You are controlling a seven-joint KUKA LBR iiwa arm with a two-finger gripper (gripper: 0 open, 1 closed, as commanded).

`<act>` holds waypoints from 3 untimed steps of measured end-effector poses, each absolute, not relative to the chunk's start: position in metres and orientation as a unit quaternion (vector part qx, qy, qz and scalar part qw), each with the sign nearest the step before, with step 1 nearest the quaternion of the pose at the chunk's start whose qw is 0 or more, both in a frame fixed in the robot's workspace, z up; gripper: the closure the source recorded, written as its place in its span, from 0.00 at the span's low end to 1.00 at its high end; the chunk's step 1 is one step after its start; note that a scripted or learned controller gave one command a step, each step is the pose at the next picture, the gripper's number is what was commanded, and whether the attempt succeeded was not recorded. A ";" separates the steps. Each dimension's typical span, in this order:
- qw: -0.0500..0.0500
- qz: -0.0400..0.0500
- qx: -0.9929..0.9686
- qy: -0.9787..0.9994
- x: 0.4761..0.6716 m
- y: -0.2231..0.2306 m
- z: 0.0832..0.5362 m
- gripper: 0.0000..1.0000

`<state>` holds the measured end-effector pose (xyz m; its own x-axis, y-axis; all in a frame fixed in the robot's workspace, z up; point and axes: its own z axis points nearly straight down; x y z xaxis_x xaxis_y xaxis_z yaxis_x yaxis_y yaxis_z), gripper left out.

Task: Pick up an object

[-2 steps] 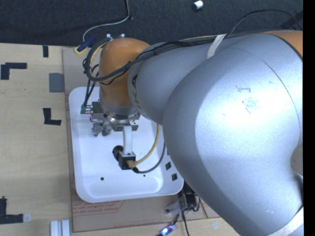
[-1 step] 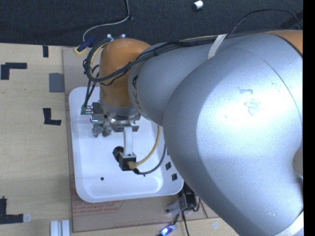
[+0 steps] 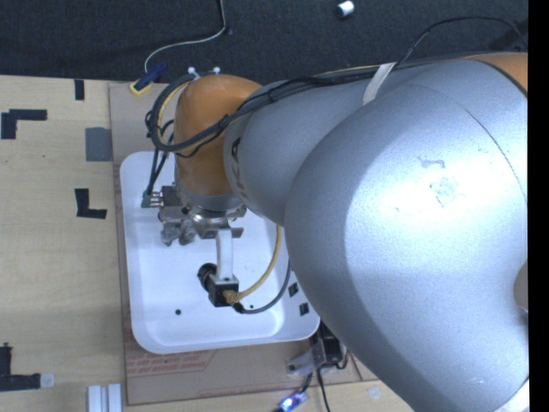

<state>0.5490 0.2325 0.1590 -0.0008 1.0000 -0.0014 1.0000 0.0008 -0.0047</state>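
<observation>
My gripper (image 3: 182, 228) hangs below the orange wrist band (image 3: 206, 144), low over the upper left part of a shallow white bin (image 3: 146, 316). A tiny dark speck (image 3: 177, 312) lies on the bin floor near the front left corner, well below the gripper. Nothing can be seen held in the gripper. The big grey arm (image 3: 403, 230) hides the bin's right side and everything to the right of it.
The bin rests on a brown cardboard sheet (image 3: 171, 367) on the pale bench (image 3: 51, 273). Black tape marks (image 3: 86, 204) dot the bench to the left. A thin cable (image 3: 184, 45) and a small white object (image 3: 345, 8) lie on the dark area at the back.
</observation>
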 end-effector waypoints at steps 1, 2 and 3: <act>0.001 0.003 -0.706 -0.708 0.549 0.233 0.147 1.00; 0.001 0.003 -0.707 -0.707 0.539 0.232 0.141 1.00; 0.001 0.002 -0.707 -0.707 0.526 0.209 0.171 1.00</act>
